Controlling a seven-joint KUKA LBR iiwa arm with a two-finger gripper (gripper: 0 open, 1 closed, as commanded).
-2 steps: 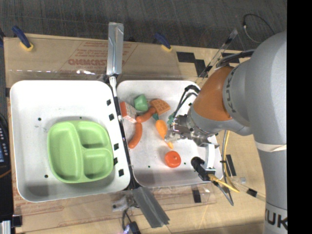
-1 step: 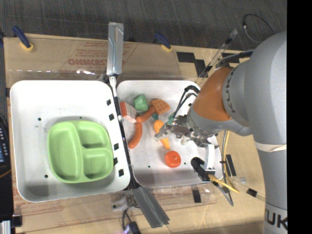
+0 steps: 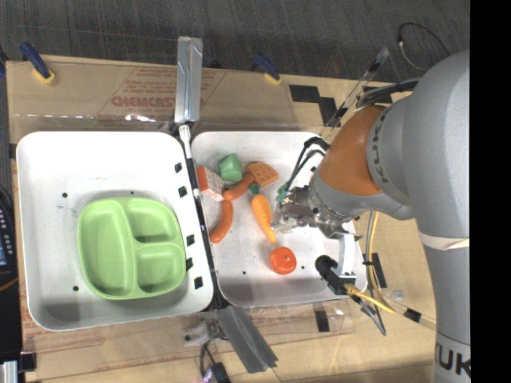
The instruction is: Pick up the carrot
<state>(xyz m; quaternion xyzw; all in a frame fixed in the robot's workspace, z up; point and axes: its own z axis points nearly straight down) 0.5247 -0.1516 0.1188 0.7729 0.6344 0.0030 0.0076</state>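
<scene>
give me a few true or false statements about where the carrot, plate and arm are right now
1. The carrot lies in the right bin. True.
2. The green plate sits in the right bin. False: it sits in the left bin.
3. The gripper is over the right bin, beside the carrot. True.
4. The carrot is lifted clear of the bin. False: it lies on the bin floor.
5. The tomato is in the same bin as the carrot. True.
</scene>
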